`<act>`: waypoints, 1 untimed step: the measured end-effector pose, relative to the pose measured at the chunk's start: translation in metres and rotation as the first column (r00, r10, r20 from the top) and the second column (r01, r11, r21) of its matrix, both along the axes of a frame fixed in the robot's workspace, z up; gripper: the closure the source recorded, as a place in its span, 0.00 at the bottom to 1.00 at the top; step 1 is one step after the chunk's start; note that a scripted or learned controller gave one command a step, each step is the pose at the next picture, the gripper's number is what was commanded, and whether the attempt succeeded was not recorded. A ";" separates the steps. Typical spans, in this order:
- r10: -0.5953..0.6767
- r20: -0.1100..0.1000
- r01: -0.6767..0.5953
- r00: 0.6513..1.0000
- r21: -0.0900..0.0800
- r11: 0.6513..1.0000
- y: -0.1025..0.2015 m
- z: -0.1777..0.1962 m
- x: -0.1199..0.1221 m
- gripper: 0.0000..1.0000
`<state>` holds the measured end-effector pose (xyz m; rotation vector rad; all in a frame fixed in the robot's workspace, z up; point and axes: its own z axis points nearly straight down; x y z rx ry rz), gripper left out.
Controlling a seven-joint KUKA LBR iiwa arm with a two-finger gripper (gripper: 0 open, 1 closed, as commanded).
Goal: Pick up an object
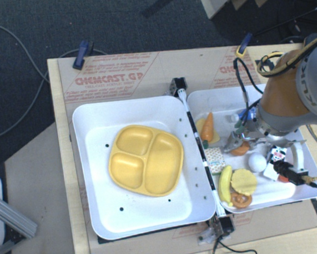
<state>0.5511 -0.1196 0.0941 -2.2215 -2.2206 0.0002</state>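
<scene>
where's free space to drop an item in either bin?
Left bin: bare floor rings the yellow divided plate, widest along the near edge and left side. Right bin is crowded: carrot, banana, egg and the end effector fill it.

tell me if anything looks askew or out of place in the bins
The yellow divided plate sits rotated at a slant in the left bin, not square to its walls. Nothing looks spilled or damaged.

You have 2 smooth, glossy white plastic bins [89, 158] on a matt, wood-like worktop [137, 75] with red print. The yellow divided plate [146, 160] looks like satin plastic, the banana [226, 183] shiny plastic, the arm's orange band [280, 92] glossy.
</scene>
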 end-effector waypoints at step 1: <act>0.002 0.002 -0.002 1.000 0.001 1.000 0.094 0.091 0.062 1.00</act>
